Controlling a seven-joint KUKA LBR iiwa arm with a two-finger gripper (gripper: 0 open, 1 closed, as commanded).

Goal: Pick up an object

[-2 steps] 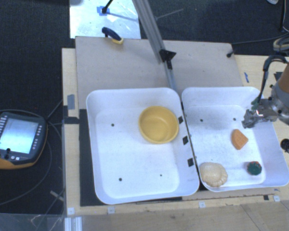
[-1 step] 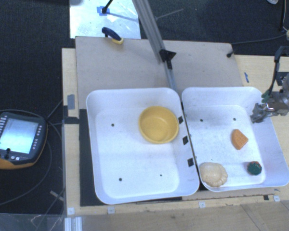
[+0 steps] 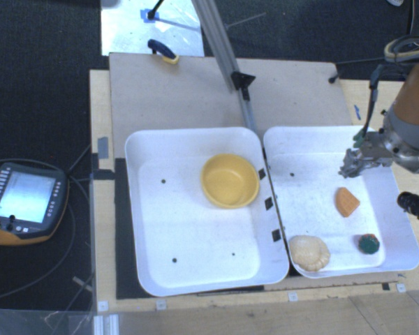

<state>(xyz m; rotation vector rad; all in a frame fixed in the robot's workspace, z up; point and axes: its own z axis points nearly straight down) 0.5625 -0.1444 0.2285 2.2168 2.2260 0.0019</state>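
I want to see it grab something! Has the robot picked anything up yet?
Not yet. The claw hangs over the right bin with nothing seen in it. The orange chunk, green ball and cream lump all lie in that bin; the yellow bowl sits in the left bin. Reaching down, grabbing and lifting remain.

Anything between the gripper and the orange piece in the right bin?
Nothing visible. The gripper hangs above the orange piece, with bare bin floor between them; the green ball and cream lump lie nearer the camera.
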